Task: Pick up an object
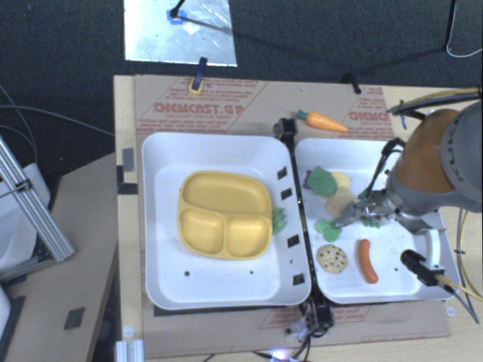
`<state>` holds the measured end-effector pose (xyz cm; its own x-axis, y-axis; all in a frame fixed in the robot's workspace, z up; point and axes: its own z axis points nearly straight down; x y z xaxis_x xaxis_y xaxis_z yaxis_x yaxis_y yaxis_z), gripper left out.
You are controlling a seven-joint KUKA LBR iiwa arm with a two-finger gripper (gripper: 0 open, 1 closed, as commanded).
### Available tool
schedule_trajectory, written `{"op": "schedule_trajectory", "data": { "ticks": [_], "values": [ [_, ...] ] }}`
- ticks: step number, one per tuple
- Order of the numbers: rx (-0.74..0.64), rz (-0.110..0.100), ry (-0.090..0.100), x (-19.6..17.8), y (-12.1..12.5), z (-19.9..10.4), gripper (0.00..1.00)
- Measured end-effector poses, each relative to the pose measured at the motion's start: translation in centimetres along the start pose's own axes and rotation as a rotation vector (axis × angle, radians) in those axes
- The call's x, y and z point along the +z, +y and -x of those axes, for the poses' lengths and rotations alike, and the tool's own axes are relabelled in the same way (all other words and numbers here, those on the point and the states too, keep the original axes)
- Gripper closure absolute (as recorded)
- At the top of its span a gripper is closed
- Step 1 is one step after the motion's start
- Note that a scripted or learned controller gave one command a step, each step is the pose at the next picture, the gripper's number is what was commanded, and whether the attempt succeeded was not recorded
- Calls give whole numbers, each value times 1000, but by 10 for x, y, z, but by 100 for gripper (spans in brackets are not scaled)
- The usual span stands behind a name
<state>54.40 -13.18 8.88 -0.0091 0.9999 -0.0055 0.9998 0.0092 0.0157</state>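
Crowding our gripper (349,216) in the right bin (392,285) are a cookie (332,259), sausage (367,261) and green leaf pieces (322,181). We are reaching in low from the right, and whether it is gripping anything we cannot tell.

So the arm (445,157) comes in from the right side of the frame, a big grey body with that orange band bulging out around mid-right. From there it narrows down into the wrist and reaches left and a bit down. The gripper (349,217) sits low at right of centre, pointing left, tilted at a slant rather than straight down. It's small and kind of blurry there, so I honestly can't make out how the tips are set.
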Motion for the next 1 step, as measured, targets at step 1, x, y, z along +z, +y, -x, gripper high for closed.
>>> {"op": "schedule_trajectory", "data": {
  "ticks": [1],
  "values": [
    [-6,4,6,-103,95,-68,0]
  ]
}}
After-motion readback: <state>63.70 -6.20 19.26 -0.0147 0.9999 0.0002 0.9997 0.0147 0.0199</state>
